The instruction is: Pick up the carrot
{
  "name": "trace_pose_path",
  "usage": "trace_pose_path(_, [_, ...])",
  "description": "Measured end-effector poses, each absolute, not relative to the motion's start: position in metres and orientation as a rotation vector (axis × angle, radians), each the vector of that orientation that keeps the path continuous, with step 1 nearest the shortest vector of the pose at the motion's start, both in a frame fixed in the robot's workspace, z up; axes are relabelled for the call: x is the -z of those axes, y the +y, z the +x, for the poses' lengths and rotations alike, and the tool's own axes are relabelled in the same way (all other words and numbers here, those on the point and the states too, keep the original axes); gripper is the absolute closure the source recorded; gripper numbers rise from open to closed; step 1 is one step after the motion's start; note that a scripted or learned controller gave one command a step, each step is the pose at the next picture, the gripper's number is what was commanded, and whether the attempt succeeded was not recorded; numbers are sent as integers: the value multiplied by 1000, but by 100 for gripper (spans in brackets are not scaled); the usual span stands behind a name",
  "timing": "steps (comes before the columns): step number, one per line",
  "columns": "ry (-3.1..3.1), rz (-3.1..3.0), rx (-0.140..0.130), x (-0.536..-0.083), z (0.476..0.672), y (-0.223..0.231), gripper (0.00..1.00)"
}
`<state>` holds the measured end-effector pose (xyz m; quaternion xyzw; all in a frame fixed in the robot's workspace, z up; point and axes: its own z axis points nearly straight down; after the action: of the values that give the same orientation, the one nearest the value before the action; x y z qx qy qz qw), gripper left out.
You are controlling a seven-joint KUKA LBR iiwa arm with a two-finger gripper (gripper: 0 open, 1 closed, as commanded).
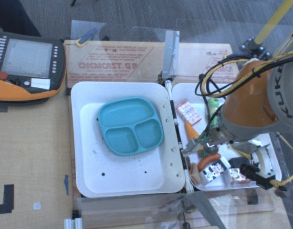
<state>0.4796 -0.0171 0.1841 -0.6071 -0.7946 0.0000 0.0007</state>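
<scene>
The carrot (191,130), a small orange wedge, lies in the right bin (181,90) near its left wall, just below a pink-and-white packet (188,111). My gripper (198,148) hangs low over the right bin, just below and right of the carrot's lower end. The grey and orange wrist hides much of the bin behind it. Nothing can be seen held in the gripper.
The left bin (84,142) holds a teal divided plate (130,126). In the right bin, a red piece (209,160) and small printed cartons (213,172) lie by the front wall, with a green item (214,103) further back. A teach pendant (27,66) rests at far left.
</scene>
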Motion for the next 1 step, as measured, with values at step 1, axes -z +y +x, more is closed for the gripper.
trace_pose_path(1, [-2459,-1959,0,-184,498,-77,0])
